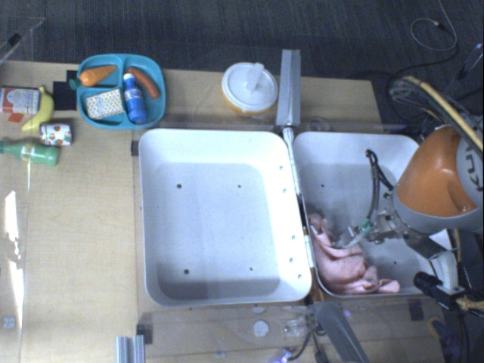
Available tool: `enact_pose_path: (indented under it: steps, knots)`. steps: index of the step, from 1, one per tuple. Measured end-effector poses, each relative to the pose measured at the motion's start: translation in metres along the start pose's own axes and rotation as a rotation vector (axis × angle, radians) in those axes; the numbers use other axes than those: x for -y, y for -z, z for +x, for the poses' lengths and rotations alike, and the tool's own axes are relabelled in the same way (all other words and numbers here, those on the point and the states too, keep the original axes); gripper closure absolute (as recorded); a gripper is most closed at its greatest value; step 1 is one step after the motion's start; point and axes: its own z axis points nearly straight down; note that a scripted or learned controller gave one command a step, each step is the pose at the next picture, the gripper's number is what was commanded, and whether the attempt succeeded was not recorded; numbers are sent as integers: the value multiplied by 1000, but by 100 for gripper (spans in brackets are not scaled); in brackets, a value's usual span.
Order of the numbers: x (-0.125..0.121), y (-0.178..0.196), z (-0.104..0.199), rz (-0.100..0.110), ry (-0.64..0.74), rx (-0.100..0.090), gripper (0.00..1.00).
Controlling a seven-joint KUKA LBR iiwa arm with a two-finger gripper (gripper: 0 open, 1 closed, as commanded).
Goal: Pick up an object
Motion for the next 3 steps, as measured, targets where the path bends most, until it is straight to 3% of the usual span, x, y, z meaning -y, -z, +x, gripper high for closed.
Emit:
enact_pose_path:
  steps: [1,2,3]
  knots:
    - [-30,-20,9,-8,105,5,0]
    - [-13,-19,11,-17,100,8,0]
    - [-15,-8,12,-23,102,9,100]
